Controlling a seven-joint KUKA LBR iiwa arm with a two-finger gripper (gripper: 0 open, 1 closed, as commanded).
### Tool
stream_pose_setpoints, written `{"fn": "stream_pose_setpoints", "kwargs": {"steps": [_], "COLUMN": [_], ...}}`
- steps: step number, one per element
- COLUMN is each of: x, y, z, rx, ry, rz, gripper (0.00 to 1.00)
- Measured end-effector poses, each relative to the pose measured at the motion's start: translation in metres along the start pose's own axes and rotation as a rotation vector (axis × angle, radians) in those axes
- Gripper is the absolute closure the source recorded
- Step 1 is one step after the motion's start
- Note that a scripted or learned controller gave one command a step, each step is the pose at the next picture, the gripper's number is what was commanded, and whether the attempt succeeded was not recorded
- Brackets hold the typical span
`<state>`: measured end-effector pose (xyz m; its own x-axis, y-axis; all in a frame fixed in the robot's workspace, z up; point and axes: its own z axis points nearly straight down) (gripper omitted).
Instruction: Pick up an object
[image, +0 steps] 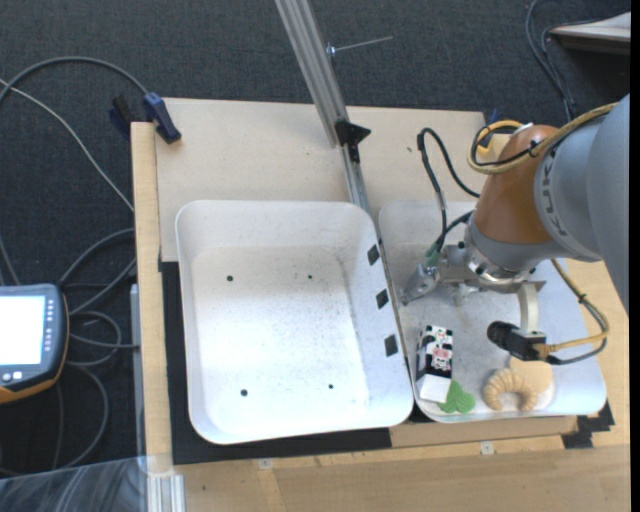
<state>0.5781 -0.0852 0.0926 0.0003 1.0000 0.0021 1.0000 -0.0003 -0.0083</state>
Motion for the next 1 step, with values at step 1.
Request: {"fn": "stream_pose_setpoints", "kwargs": {"steps": [1], "x": [0.0004], "y": [0.002], "z": [-0.0145], "rx": [-0.008], "ry": [0.0], "rz": [0.0], "gripper": [1.0]}}
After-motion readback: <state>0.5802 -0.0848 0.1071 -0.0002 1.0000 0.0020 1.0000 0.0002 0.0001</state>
